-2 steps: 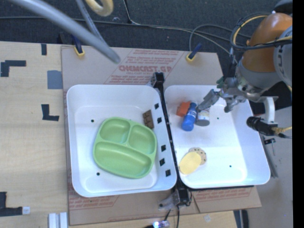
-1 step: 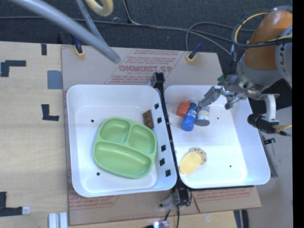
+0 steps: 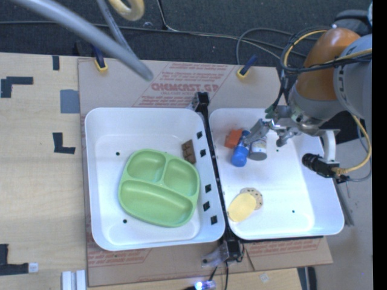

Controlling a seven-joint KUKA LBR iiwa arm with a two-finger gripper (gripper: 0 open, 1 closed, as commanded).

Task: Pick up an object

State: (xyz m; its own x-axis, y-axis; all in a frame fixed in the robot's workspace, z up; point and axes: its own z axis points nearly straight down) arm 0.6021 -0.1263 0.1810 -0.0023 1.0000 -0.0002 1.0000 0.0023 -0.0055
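In the right bin (image 3: 302, 222) lie an orange block (image 3: 233, 139), a blue cylinder (image 3: 239, 156) and a small grey cylinder (image 3: 258, 152), close together near the bin's back left. A yellow round piece (image 3: 241, 208) with a speckled disc (image 3: 253, 196) beside it sits toward the front. My gripper (image 3: 266, 141) hangs over the back of this bin, just right of the blue and grey cylinders. Its two fingers are spread open, with nothing between them.
The left bin (image 3: 100, 162) holds a green divided plate (image 3: 159, 187) and a small brown piece (image 3: 189, 151) near the divider. A black clip strip (image 3: 208, 162) runs between the bins. Cables and a black connector (image 3: 317, 164) hang along the right bin's right side.
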